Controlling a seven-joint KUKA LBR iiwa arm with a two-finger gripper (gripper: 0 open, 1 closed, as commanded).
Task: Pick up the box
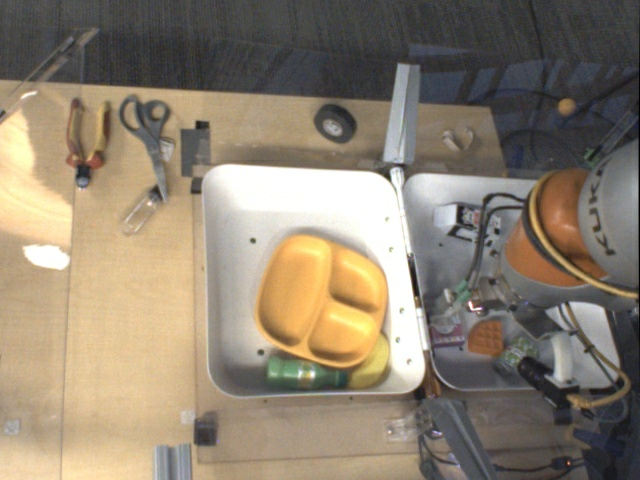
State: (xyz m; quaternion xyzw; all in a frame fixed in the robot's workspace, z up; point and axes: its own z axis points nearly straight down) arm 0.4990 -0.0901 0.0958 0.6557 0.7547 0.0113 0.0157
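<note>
Camera view, looking down at a slant on both bins. The arm (575,233) enters from 3 o'clock and bends over the right bin (440,193), its orange band and grey housing covering most of that bin's far and middle floor. The wrist points down toward the bin's 7 o'clock corner, with cables and a yellow hose looped around it. The gripper (478,306) sits low in that corner among wiring; whether its jaws are open or closed cannot be told.

A small orange box (486,339) lies on the right bin's floor at about 6 o'clock, just below the gripper. Whether the two touch cannot be made out. A dark purple item (447,339) lies just beside it at 9 o'clock, against the bin's left wall.

The left bin (230,268) holds a yellow divided tray (322,297), tilted, at centre. A green bottle (303,372) lies along the near wall at 6 o'clock, partly under the tray. A yellow-green fruit (372,363) sits touching the tray's 5 o'clock edge.

On the bench (100,318) at 10 o'clock lie scissors (150,133) and red-handled pliers (86,138). A tape roll (335,122) rests at 12 o'clock.
</note>
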